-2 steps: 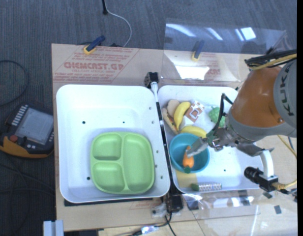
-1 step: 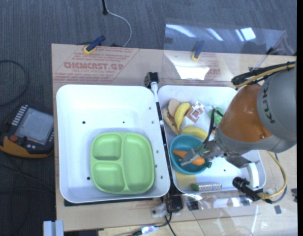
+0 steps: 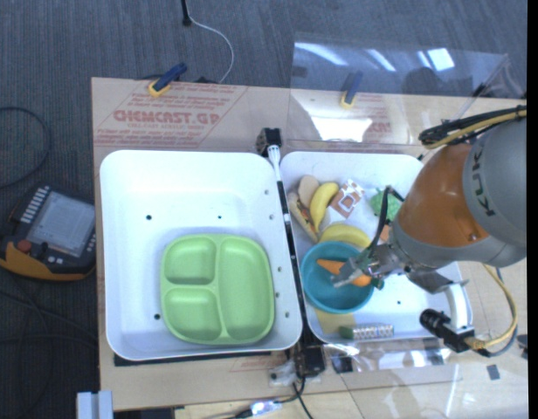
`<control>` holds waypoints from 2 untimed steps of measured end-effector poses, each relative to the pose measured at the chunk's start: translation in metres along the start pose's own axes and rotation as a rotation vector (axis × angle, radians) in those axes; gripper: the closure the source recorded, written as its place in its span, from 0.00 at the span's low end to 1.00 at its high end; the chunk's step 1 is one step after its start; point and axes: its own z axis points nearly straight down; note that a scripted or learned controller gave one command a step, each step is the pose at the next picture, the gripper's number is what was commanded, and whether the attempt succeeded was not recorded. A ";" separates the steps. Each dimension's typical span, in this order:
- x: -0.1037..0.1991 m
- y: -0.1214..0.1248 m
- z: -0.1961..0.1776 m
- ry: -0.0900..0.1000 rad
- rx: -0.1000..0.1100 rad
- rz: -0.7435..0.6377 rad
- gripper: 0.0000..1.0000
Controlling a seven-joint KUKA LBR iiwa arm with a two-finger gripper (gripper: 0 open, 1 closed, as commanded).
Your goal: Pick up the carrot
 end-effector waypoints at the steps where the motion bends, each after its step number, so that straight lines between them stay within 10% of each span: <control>1: 0.031 0.016 -0.080 -0.019 -0.007 0.379 1.00; 2: 0.047 0.016 -0.074 0.006 0.015 0.359 0.00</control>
